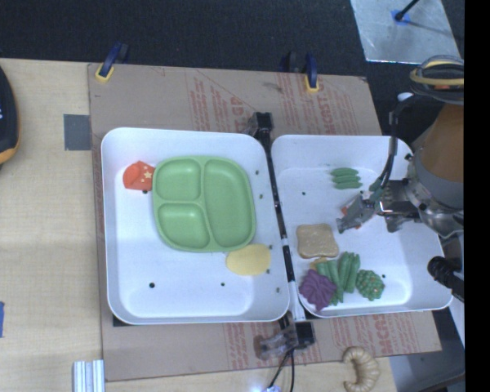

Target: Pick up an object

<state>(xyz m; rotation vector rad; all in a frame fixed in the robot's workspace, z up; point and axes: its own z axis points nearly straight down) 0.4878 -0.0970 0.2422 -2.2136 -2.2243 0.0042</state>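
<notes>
The right bin (392,296) carries the pickable items. A tan slice of toy bread (317,240) lies flat near its left wall, roughly square with rounded corners. Just below it sit a purple bunch of grapes (317,288), a cluster of green pea pods (345,269) and a knobbly green broccoli floret (369,284), the three touching or nearly so along the bin's lower edge. A separate small green pod (345,177) lies alone near the upper part of the bin, well apart from the rest.

The gripper (351,217) hangs over the middle of the right bin, between the lone pod and the bread, its dark fingers pointing left. Whether they are spread or closed cannot be told; nothing is seen between them.

In the left bin (122,292) there is one green divided plate (204,202) with three compartments, one red piece (137,175) touching its upper left edge, and one pale yellow piece (248,260) just below its lower right corner.
</notes>
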